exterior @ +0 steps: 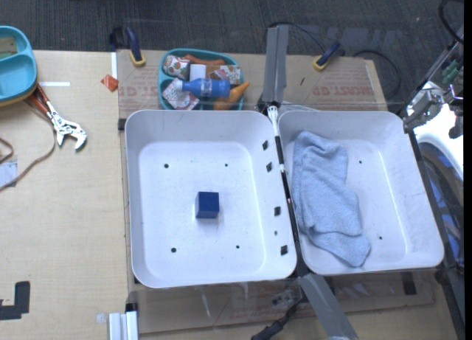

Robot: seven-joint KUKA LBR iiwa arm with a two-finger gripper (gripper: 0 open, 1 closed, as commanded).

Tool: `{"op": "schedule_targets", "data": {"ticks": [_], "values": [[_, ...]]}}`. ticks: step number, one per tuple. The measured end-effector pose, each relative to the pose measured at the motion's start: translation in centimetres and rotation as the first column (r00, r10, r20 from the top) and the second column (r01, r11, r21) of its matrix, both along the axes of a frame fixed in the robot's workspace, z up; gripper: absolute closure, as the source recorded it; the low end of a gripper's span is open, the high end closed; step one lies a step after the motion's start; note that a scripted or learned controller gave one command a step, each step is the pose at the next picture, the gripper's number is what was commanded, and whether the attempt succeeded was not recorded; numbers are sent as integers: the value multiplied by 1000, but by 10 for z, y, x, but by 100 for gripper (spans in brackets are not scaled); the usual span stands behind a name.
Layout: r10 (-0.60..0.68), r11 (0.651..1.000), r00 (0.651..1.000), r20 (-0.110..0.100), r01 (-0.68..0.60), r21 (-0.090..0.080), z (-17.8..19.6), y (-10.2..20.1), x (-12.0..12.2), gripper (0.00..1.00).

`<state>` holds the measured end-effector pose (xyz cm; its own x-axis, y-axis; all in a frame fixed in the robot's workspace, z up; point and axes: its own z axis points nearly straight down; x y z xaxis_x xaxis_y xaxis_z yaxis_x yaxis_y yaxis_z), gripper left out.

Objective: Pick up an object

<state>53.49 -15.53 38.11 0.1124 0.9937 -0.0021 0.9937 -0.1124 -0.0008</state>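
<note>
Whether the jaws were released or clenched could not be told. What showed of the arm was a pale metal part (429, 104) at the right edge, just past the far right corner of the right-hand shallow white bin (391, 209), too blurred and cut off to read. Nothing could be seen held there.

In the camera view, the small dark blue cube (208, 204) sat on the floor of the left-hand shallow white bin (166, 246), a little nearer than the middle. It sat alone, well apart from every wall. A crumpled pale blue cloth towel (328, 195) lay in the right-hand bin. It was bunched along the bin's left side, running from the far left corner down towards the near wall. The two bins stood touching along their inner rims, on a sheet of brown cardboard.

Beyond the left bin stood a small teal plastic tub (200, 80) heaped with mixed packets, a blue bottle among them. An orange-handled clamp (133, 46) gripped the far edge of the cardboard to the tub's left, and a second orange-handled clamp (325, 57) sat to its right.

On the pale wooden worktop (59, 228), left of the bins, lay a silver adjustable wrench (66, 130). A light blue divided tray (15, 66) lay at the far left edge, cut off by the frame.
</note>
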Motion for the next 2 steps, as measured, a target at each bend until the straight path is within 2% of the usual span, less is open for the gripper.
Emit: {"op": "schedule_targets", "data": {"ticks": [1, 2], "values": [[-322, 947, 947, -3, 322, 0, -57, 31, 36, 0], [-283, 959, 959, -3, 283, 0, -140, 49, 4, 0]]}}
